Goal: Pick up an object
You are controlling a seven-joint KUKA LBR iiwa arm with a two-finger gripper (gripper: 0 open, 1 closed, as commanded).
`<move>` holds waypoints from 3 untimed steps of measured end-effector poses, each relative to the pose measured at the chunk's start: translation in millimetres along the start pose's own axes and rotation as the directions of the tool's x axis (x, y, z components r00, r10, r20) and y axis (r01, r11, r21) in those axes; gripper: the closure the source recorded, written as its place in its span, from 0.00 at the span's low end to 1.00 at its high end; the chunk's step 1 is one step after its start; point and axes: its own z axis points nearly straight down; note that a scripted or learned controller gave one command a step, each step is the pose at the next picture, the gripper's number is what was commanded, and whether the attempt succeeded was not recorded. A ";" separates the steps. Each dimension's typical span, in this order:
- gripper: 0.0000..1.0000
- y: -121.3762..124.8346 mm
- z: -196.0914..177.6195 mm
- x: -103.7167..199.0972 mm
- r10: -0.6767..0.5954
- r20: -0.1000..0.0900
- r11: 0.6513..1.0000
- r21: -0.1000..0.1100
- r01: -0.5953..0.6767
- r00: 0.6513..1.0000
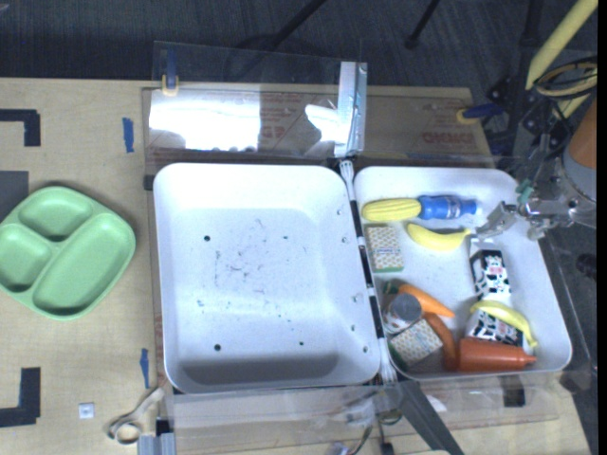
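Note:
The right bin [555, 297] holds several objects: a yellow corn cob [391, 209], a blue bottle [446, 207], a banana [438, 238], a checkered block [385, 246], a black-and-white cow-patterned box [489, 271], an orange carrot [429, 301], a grey can [406, 308], a red-orange bottle [486, 354] and a second yellow banana [507, 318]. My gripper [509, 214] hangs over the bin's right rear part, just right of the blue bottle and the first banana. Nothing is visibly held in it.
The left bin [256, 273] sits beside the right one, sharing a middle rim. A green divided plate [62, 249] lies on the bench at far left. A clear plastic panel [256, 112] stands behind the left bin. Cables and stands crowd the upper right.

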 end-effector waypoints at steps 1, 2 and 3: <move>0.00 56.5 26.3 36.6 -0.241 0.002 0.971 -0.003 0.241 0.971; 0.00 38.3 -13.2 104.0 -0.313 0.000 0.950 -0.001 0.313 0.950; 0.00 68.7 39.0 76.6 -0.341 0.007 0.940 -0.012 0.341 0.940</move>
